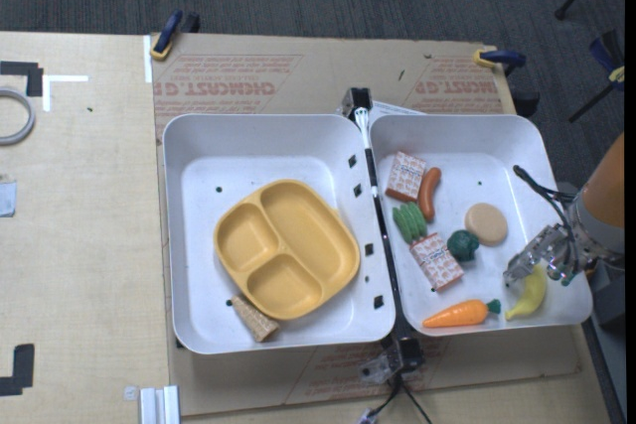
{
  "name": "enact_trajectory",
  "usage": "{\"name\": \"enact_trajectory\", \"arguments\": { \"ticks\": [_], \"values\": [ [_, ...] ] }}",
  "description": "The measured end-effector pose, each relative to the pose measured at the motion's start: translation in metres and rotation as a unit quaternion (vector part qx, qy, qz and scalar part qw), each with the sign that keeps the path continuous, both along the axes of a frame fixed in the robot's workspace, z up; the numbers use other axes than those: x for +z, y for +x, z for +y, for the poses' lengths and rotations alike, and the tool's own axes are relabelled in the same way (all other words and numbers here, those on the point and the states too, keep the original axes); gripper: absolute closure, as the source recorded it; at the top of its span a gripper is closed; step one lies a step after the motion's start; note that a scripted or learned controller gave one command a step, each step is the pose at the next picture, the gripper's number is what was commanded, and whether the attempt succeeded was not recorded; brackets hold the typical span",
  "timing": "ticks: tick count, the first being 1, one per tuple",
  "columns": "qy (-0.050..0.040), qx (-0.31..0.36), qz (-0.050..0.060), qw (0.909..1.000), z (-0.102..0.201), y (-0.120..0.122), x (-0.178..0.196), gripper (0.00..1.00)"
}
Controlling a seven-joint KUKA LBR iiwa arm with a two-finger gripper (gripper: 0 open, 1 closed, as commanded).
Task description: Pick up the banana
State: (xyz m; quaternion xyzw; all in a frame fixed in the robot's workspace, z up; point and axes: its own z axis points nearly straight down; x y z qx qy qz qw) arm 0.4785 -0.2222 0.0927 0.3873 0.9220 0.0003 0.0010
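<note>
The pincer [542, 258] sits low over the banana [530, 297] at the right bin's [467, 132] near right corner; its opening cannot be told.

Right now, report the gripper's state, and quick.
Gripper: right over the top end of the banana in the right bin; whether it is open, closed or gripping cannot be told from this view.

Banana [530, 296] lies in right bin [467, 132], seemingly touching gripper [540, 258].
</note>
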Motion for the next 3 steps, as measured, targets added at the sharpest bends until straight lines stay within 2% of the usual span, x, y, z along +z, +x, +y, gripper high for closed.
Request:
{"name": "enact_trajectory", "arguments": {
  "ticks": [1,2,3],
  "values": [
    [-0.0007,0.211,-0.001,0.9774,0.0,0.003,0.0,1.0],
    [-0.0014,0.394,-0.001,0.9193,0.0,0.001,0.0,1.0],
    [-0.0013,0.523,-0.001,0.8523,0.001,0.024,0.014,1.0]
  ]
}}
